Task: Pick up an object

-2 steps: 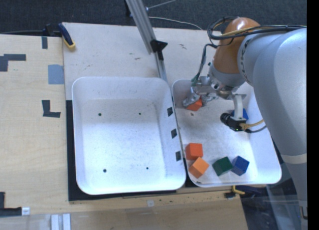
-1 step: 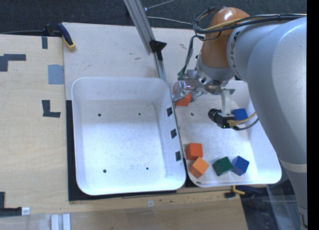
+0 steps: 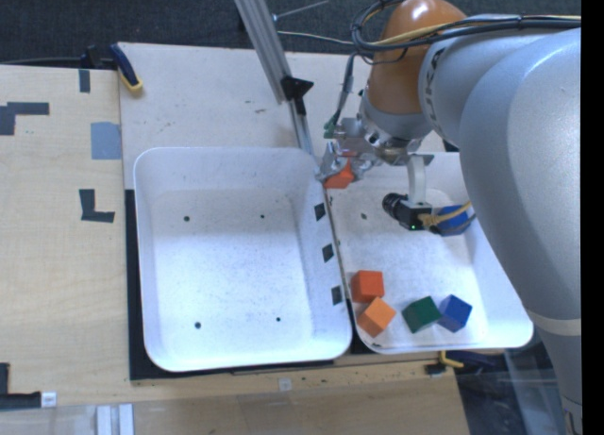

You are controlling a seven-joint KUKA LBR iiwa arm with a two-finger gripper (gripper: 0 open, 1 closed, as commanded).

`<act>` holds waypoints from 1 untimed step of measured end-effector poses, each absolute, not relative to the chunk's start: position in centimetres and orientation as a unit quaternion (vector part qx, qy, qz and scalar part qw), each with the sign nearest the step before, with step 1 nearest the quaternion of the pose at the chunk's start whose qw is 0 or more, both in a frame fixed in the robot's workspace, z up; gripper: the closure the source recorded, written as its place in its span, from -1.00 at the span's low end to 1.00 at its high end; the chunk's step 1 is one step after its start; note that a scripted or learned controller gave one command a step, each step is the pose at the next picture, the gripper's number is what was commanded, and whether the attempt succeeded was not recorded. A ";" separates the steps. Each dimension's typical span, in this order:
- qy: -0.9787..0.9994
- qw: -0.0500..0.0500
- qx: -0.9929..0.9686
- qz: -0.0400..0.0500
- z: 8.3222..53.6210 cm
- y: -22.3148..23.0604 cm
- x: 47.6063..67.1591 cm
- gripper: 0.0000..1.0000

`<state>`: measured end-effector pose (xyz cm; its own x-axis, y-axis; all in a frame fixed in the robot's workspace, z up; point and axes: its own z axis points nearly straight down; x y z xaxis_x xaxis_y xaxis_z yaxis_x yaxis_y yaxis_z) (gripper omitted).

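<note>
Now, arm: grey robot arm with an orange band above the wrist reaches in from the right, bent down over the far end of the bins.
Gripper: two-finger gripper (image 3: 338, 167) is low over the shared wall between the 2 bins, at their far end.
Grip state: cannot tell how far open it is, or whether it has hold of anything.
Nearest object: small orange-red block (image 3: 337, 178) is right at the gripper's tip, over the dividing wall; touching or clamped cannot be told.
Left bin: shallow white plastic left bin (image 3: 143, 171) lies beside the right one, their long walls touching.
Right bin: shallow white plastic right bin (image 3: 396, 263) holds 4 cubes, all at its near end.
Cubes: red-orange cube (image 3: 368, 284) is against the dividing wall, with a lighter orange cube (image 3: 378, 315) just in front and touching it; dark green cube (image 3: 422, 314) and blue cube (image 3: 456, 311) are side by side to their right.
Bench: pale wooden bench top (image 3: 189, 93) bears both bins.
</note>
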<state>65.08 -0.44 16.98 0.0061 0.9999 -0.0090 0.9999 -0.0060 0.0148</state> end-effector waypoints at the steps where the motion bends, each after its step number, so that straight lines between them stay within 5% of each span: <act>1: 0.706 0.011 0.709 0.001 18.0 -0.5 65.1 1.00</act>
